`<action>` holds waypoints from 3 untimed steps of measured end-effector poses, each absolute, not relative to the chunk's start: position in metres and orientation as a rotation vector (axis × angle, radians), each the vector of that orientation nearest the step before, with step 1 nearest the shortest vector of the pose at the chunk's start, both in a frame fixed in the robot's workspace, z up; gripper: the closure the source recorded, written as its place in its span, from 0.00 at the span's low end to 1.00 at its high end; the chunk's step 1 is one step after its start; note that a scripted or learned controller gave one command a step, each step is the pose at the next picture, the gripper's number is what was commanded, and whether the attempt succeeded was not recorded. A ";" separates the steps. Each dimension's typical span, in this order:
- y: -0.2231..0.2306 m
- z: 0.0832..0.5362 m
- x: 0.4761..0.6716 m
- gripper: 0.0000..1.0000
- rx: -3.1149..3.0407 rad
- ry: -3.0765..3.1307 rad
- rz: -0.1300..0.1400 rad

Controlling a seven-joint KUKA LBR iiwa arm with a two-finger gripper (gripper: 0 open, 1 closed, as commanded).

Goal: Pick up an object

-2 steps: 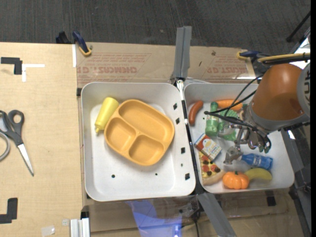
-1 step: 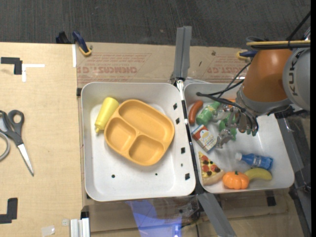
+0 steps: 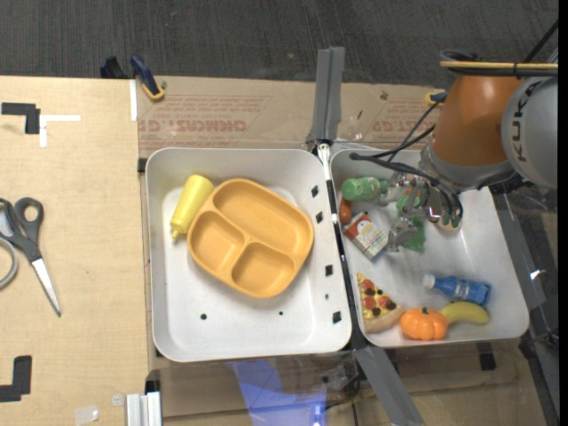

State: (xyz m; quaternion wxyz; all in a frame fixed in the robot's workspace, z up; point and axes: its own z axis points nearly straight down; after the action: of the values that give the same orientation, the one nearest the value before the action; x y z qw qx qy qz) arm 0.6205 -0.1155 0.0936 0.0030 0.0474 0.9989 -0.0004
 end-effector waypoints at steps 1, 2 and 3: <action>-0.117 0.104 0.622 1.00 0.150 3.126 -0.004; -0.116 0.104 0.622 0.00 0.149 3.127 -0.002; -0.169 0.094 0.642 0.00 -0.025 3.134 -0.002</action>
State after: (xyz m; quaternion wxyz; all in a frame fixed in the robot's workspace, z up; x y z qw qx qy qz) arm 0.6417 -0.1686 0.0945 0.0039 -0.0080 1.0000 -0.0006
